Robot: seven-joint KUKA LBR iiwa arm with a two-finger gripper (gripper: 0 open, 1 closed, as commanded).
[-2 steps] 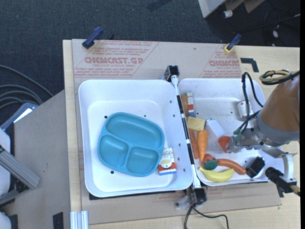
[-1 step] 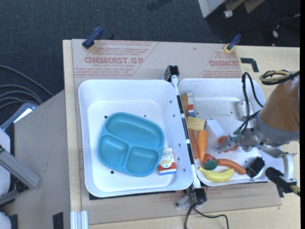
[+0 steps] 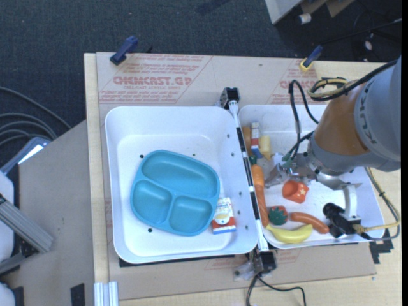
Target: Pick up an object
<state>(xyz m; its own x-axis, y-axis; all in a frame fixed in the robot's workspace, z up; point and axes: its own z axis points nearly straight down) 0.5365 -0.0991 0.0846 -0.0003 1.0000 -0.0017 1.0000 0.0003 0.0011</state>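
The arm comes in from three o'clock and bends down over the right bin (image 3: 376, 199), its orange band sitting above the wrist. The gripper (image 3: 284, 169) hangs low near the middle of that bin, at about ten o'clock from a small red-orange toy (image 3: 295, 190) that lies just beside it; whether its fingers are open or closed cannot be told. Along the bin's left wall lies a long orange carrot (image 3: 259, 189), with a small bottle (image 3: 255, 136) and a pale yellow piece (image 3: 264, 146) at twelve o'clock from it. Toward six o'clock sit a red and green toy (image 3: 276, 215), a red sausage (image 3: 308, 220) and a yellow banana (image 3: 291, 234) against the near wall. The left bin (image 3: 121, 171) holds a blue divided plate (image 3: 174, 192), and a small carton (image 3: 223, 214) lies touching the plate's edge at about four o'clock. Both bins rest on the bench (image 3: 159, 75)
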